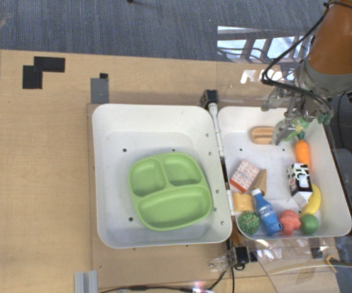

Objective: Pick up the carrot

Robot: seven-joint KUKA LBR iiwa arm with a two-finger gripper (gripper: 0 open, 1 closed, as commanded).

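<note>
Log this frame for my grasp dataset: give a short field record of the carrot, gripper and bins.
target: orange carrot with green top, right white bin, near its far right side
gripper: two-finger gripper over carrot's green end; grasp not confirmed
neighbours: tan bread roll to the left, black-and-white carton below
left white bin: green divided plate

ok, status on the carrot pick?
End effector low over the right white bin, at the orange carrot's green top. Orange carrot lying on bin floor. Black-and-white carton close beside it.

Orange carrot [302, 152] w/ green top, green tray [171, 190], white bins [157, 121], blue bottle [266, 211], yellow banana [313, 201].
</note>
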